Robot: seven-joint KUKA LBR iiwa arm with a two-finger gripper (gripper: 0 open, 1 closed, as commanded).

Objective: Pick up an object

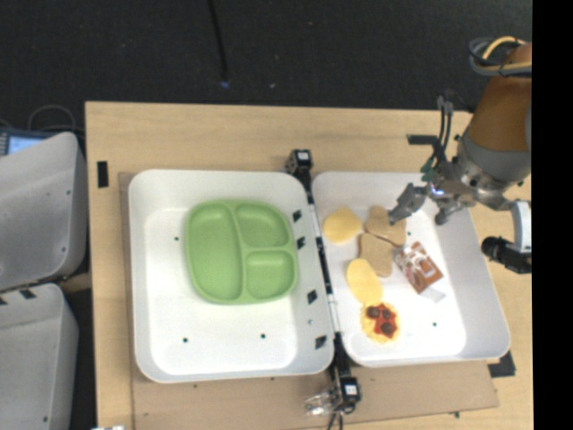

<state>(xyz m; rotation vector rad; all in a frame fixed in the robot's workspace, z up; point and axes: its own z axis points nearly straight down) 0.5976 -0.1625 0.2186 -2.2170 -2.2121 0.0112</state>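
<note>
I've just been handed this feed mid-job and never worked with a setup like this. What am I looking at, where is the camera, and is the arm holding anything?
You have one fixed camera above a wooden bench, looking down at a slant. Two shallow white bins sit side by side. The left bin holds a green divided plate. The right bin holds small toy foods: two yellow rounds, tan bread-like pieces, a brown and white packet and a yellow piece with red topping. The grey and orange shape at the right is the robot arm. Its gripper hangs over the right bin's far side, above the tan pieces. Nothing shows between its fingers, so I see no object held.
</note>
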